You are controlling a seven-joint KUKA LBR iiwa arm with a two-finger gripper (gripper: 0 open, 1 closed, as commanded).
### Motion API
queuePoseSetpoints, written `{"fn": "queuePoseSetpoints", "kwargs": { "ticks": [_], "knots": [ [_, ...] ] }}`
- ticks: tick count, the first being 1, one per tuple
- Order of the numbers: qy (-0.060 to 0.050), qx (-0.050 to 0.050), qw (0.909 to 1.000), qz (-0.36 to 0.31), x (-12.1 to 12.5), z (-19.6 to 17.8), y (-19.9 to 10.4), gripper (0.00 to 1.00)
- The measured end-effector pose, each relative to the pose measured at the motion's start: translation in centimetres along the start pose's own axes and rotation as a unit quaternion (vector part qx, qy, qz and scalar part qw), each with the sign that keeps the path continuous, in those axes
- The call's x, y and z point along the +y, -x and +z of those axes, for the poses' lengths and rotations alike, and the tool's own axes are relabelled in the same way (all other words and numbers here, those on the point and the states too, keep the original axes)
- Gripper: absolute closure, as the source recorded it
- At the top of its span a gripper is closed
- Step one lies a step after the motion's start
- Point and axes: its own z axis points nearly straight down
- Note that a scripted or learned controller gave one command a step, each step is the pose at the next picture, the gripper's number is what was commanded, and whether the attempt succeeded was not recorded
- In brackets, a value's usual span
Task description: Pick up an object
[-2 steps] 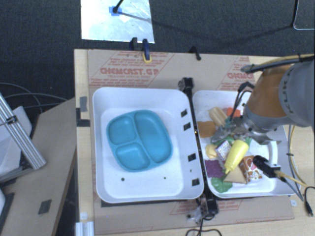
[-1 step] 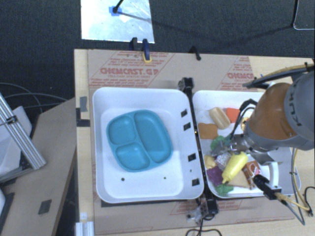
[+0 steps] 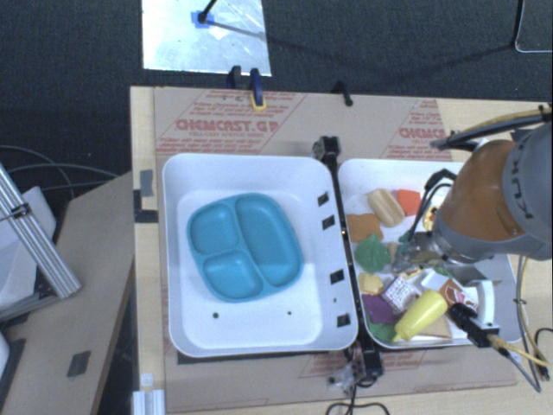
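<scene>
The things to be picked lie heaped in the right bin [image 3: 415, 167], a shallow white tray with rounded corners, and that heap is the landmark here. At its near edge lies a smooth yellow, pear-like piece [image 3: 421, 315], tilted on the pile; just beside it are a purple lump [image 3: 378, 309] and a small printed packet [image 3: 399, 290]. Toward the far side of the heap are a green leafy piece [image 3: 372, 253], a tan, bread-coloured oblong [image 3: 384, 206] and an orange-red block [image 3: 408, 201]. They look like light moulded plastic toys, glossy and rounded, jumbled so that a grab must single one out from its touching neighbours.

The hand [image 3: 413, 256] hangs over the middle of the heap, reached in under the arm's bulky orange band [image 3: 479, 201], probably to drop onto a piece there. Whether it is released or clenched I cannot tell, for cables and the wrist crowd it.

Left of the heap, across the bins' shared wall, the left bin [image 3: 190, 180] holds a flat blue plate with three compartments [image 3: 245, 245], matte and smooth. Both bins rest on a brown, printed sheet covering the worktop [image 3: 285, 119].
</scene>
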Motion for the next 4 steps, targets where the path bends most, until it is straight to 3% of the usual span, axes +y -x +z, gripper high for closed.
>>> {"fn": "queuePoseSetpoints", "kwargs": {
  "ticks": [1,2,3,4],
  "knots": [
    [-0.009,0.007,0.9999,-0.006,6.0,-8.6,-4.9,1.00],
    [-0.015,0.008,0.9998,-0.005,5.5,-8.1,-9.7,1.00],
    [-0.011,0.007,0.9999,-0.002,-1.7,-19.7,-8.4,1.00],
    [-0.014,0.008,0.9998,-0.006,-1.0,-20.5,-15.5,1.00]
  ]
}}
